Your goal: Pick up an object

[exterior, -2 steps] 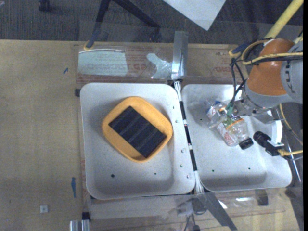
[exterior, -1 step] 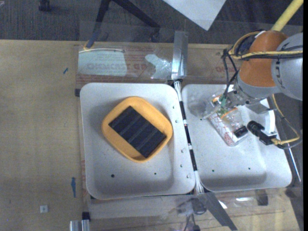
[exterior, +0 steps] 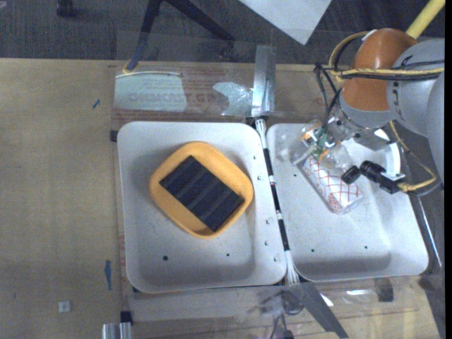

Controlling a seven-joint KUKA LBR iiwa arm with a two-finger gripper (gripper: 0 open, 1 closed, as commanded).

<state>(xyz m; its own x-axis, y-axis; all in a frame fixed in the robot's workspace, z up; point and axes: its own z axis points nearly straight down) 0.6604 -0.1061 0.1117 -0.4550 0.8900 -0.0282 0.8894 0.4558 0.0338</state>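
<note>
Right, the arm (exterior: 395, 83) is reaching in over the far right corner of the desk, and its gripper (exterior: 321, 138) is down in the right bin (exterior: 374, 253), at that bin's far left area. Just beside it lies a clear packet (exterior: 332, 179) with a red criss-cross pattern, slanting from the bin's far left toward its middle. The packet seems to lie flat on the bin floor, touching or almost touching the gripper's tip (hard to call at this slant). Whether the gripper is released or clenched, I cannot tell; cables and glare hide it. Over in the left bin (exterior: 141, 260) an orange tray (exterior: 233, 167) with a dark ribbed panel sits in the middle, well apart from the arm. So far, by my reading, nothing is lifted: the approach looks made, while the grasp and the raise are left to do.
</note>
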